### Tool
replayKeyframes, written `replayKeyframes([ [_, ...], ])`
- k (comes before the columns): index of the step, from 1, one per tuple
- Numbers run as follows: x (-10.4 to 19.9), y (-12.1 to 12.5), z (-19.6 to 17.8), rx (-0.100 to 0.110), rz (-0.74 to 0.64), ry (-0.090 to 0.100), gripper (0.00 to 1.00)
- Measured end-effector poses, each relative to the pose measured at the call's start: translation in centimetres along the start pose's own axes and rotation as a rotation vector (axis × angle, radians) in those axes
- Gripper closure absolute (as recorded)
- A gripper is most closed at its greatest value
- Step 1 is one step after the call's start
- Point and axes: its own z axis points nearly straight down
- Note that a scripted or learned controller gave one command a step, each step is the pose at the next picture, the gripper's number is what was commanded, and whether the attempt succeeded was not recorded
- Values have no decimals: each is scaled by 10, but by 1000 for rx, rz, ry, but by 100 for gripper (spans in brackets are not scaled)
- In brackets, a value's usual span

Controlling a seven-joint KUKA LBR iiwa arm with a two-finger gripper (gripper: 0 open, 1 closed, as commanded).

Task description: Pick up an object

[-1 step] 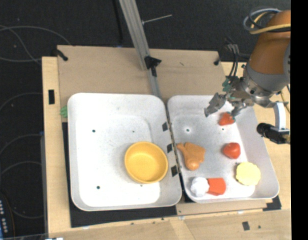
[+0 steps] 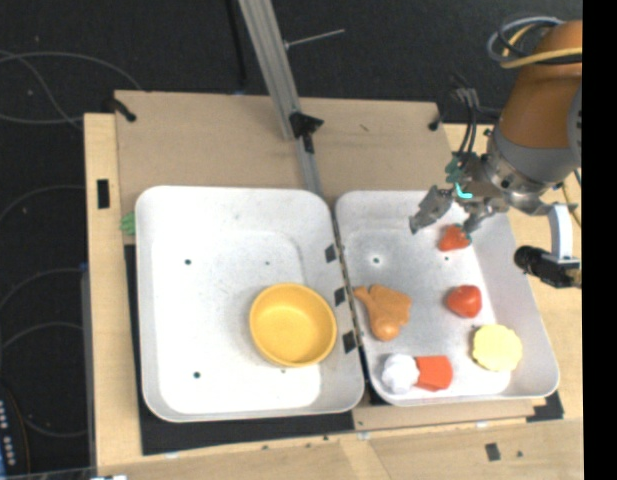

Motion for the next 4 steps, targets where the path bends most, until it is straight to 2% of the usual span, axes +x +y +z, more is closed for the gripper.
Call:
replayKeyframes([
  [1,-1,3,63,6,4,-3,0],
  [3,-2,5,148,1,6,-3,0],
  [4,-3,6,137,-3,10,-1,100],
])
